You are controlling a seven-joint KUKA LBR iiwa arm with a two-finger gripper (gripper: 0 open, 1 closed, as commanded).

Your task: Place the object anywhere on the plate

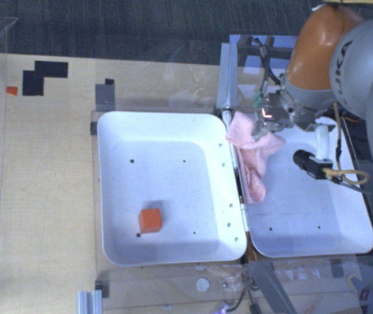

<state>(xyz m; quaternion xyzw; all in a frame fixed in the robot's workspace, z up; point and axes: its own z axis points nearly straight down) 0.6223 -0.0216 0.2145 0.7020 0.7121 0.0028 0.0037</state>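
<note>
A pink cloth (252, 154) hangs at the left edge of the right bin (317, 231). Its top is bunched up under my gripper (263, 124), and its lower end trails down along the divider between the two bins. My gripper is shut on the cloth's upper part, near the right bin's back left corner. An orange cube (150, 220) lies in the left bin (167, 142), toward its front left.
The grey arm with its orange band (317, 44) covers the right bin's back right. A black fitting with a yellow cable (314, 164) hangs over the right bin's middle. A metal frame post (226, 77) stands behind the divider.
</note>
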